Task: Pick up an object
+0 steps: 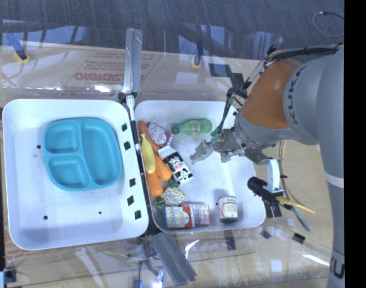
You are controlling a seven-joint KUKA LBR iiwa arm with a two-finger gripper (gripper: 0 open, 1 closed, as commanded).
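While I reach in from the right, this is how things lie:

My end effector (202,152): low over the right bin (246,218), in the bare middle of its floor. I cannot tell how it is set; nothing shows in its grip.

Green bottle (192,126): lies on its side near the bin's far wall, just beyond my end effector and a little to its left, apart from it.

Black-and-white carton (179,167): the nearest thing, just to the left of my end effector and slightly nearer the camera, not touching.

Small can (228,209): upright near the bin's front wall, nearer the camera than my end effector and well apart from it.

Red-and-white packet (184,215): lies flat along the front wall, left of the can.

Banana (147,153) and carrot (154,171): against the bin's left wall, lengthwise.

Red packet (159,134): at the far left corner, beside the banana's far end.

Left bin (21,221): bears a blue divided tray (83,152) with three compartments.

Bench (81,71): carries both bins side by side.
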